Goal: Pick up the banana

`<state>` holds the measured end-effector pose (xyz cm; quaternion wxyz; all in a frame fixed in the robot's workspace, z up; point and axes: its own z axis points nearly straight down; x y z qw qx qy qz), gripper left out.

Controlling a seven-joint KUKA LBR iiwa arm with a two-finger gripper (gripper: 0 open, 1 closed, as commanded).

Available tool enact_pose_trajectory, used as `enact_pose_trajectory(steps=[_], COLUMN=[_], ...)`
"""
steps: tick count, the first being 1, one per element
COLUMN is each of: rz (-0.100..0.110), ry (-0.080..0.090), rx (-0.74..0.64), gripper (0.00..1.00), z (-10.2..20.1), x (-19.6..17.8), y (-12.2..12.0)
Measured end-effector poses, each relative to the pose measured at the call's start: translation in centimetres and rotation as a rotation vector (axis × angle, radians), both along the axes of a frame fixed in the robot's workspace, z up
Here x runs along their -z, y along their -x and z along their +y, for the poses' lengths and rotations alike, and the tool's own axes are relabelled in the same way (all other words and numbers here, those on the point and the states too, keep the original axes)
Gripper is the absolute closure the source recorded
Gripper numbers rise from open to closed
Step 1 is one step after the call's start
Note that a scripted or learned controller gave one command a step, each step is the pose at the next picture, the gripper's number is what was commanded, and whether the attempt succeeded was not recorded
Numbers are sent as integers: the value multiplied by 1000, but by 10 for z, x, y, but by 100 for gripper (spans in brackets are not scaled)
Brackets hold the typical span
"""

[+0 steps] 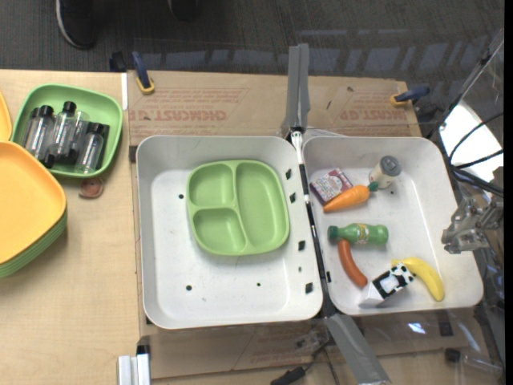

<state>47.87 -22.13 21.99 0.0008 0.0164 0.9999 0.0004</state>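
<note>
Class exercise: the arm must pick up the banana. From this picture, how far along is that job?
Nothing looks done: the banana lies in the right bin, near its front right corner, beside a black-and-white toy. In hand: the gripper sits at the bin's right edge. Left: reaching, grasping, lifting.

Two white bins sit side by side on the surface (72, 311). The left bin (160, 287) holds a green divided plate (238, 207). The right bin (425, 155) holds a banana (426, 276) near its front right corner, just beside a small black-and-white carton (393, 282). Left of those lies a red sausage (351, 263), with a green bottle (358, 233) behind it, then a carrot (348, 199), a pink packet (329, 184) and a small grey-capped bottle (385, 172). The pincer (463, 233) hangs at the right bin's right rim, apart from the banana. Far left, a green tray (104, 111) holds dark vials (64, 135) beside stacked orange plates (28, 215).
</note>
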Motion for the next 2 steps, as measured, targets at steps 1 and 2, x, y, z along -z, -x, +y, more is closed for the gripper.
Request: enact_pose_trajectory(steps=[1, 2], rz=[-3, 0], ry=[1, 0], rx=[390, 212], gripper=[100, 100], z=[-1, 0], x=[-65, -44], y=[-1, 0])
